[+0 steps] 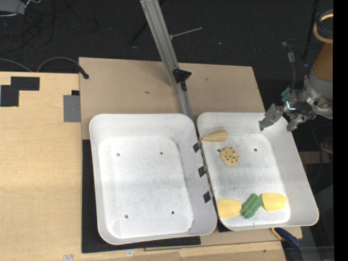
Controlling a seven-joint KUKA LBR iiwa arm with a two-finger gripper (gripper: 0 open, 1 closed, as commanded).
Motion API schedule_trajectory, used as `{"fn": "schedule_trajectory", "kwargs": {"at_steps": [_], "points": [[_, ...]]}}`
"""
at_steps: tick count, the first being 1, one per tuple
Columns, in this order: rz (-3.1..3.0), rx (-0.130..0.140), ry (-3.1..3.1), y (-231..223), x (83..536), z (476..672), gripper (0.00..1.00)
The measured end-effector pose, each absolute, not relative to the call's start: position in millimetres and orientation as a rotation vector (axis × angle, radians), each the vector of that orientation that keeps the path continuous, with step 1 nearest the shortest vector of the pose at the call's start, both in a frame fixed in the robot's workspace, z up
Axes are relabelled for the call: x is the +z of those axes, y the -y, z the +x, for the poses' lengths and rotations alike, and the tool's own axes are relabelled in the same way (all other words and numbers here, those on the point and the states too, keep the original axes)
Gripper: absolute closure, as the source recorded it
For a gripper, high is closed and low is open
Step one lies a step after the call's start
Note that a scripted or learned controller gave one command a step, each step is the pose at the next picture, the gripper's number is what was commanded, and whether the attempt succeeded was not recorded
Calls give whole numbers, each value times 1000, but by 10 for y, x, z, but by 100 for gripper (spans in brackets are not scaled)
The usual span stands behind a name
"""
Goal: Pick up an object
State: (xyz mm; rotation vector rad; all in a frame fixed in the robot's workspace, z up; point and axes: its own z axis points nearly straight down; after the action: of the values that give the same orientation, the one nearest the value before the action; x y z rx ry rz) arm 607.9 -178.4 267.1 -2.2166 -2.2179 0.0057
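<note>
The gripper (283,117) is seen above the right bin (296,162), over its rim at about two o'clock; its fingers are spread apart and nothing is held between them. Five objects can be counted in that bin. One cone-shaped piece (215,137) and one cookie (229,156) lie toward eight o'clock from the gripper, well apart from it. Two yellow pieces (229,208) (273,202) flank one green piece (250,205) near the bin's six o'clock edge. The left bin (103,145) sits beside it.
</note>
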Motion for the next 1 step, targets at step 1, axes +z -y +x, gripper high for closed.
{"fn": "schedule_trajectory", "kwargs": {"at_steps": [1], "points": [[-2217,2,2223,1782,2698,6087,0]]}}
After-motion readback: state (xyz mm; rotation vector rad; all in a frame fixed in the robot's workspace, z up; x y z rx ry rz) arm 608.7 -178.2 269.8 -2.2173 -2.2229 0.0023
